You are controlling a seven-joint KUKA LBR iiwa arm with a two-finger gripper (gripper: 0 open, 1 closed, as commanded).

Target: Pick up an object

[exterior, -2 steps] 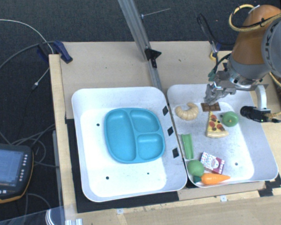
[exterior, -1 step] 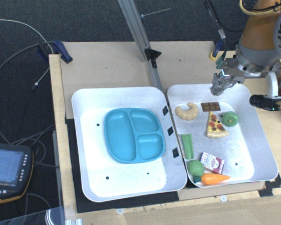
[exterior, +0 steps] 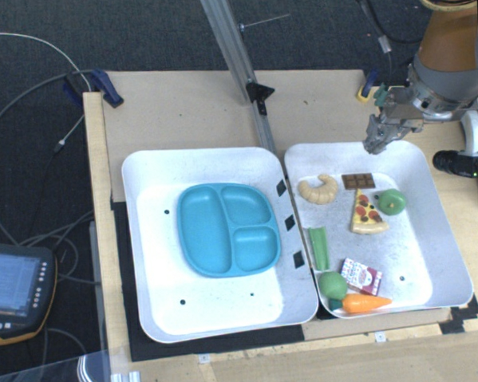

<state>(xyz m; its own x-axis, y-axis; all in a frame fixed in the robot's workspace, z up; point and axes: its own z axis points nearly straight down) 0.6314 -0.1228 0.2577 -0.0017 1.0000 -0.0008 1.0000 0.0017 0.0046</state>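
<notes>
— Where was your pincer?
— My pincer (exterior: pixel 377 145) hung over the right bin's (exterior: pixel 433 240) twelve o'clock rim; whether it was apart or together, I couldn't tell.
— And the objects?
— The chocolate bar (exterior: pixel 357 181) lay nearest, at its six o'clock; pizza slice (exterior: pixel 367 214) below that.

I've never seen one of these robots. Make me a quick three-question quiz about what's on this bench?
1. True or false: the blue divided plate lies in the left bin.
2. Which food lies nearest the gripper: A carrot, B chocolate bar, C croissant?
3. Fill in: the pizza slice touches a green ____.

Key: 1 true. 2 B. 3 apple.
</notes>
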